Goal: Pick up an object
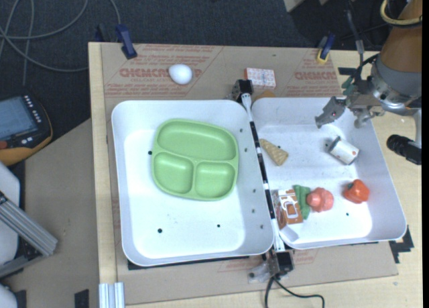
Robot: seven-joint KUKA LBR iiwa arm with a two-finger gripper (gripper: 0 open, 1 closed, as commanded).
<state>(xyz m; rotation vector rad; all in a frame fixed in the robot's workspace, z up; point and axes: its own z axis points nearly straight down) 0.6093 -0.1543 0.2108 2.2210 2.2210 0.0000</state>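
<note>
The right bin (pixel 375 229) holds a tan wedge (pixel 273 152), a white cylinder (pixel 342 151), a red pepper-like piece (pixel 356 191), a red and green toy fruit (pixel 315 199) and a small orange and white packet (pixel 289 209). My gripper (pixel 346 115) hangs over the bin's far part, just above and behind the white cylinder. Its fingers are spread open with nothing between them. One grey finger (pixel 327 113) points toward the bin's middle.
A green divided plate (pixel 196 159) lies in the left bin (pixel 134 233). Behind the bins, a white egg (pixel 179 73) and a small checkered box (pixel 260 77) rest on the cardboard. Blue clamps (pixel 125 40) grip the far edge.
</note>
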